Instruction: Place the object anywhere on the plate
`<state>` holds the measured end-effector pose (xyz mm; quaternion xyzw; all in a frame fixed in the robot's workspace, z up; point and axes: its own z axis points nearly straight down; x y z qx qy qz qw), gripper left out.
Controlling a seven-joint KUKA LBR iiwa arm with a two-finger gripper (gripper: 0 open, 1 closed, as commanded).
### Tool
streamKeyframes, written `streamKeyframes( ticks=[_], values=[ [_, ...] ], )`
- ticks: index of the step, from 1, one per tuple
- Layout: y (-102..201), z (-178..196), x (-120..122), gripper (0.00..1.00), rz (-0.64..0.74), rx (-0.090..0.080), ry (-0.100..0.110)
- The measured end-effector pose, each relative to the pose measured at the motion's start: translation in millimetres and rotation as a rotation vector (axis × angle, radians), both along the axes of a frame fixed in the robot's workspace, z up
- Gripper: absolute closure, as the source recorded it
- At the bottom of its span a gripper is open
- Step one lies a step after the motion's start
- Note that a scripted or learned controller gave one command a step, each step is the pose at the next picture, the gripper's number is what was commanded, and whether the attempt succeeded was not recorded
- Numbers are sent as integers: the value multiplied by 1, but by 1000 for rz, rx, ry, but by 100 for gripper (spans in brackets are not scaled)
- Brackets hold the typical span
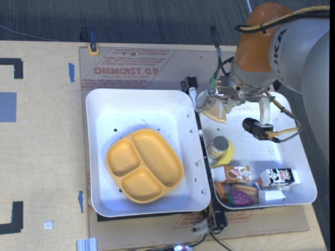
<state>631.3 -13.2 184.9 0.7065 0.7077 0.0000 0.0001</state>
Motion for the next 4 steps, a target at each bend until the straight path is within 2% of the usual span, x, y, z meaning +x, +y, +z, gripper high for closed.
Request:
streamKeyframes(
  ticks=[1, 2, 3, 4],
  values=[
    [105, 0, -44, 100, 1, 2, 3],
    [59, 109, -89, 100, -2, 0, -3],
    [87, 91, -105, 100, 0, 1, 1],
    [86, 91, -105, 0, 0, 1, 1]
  ],
)
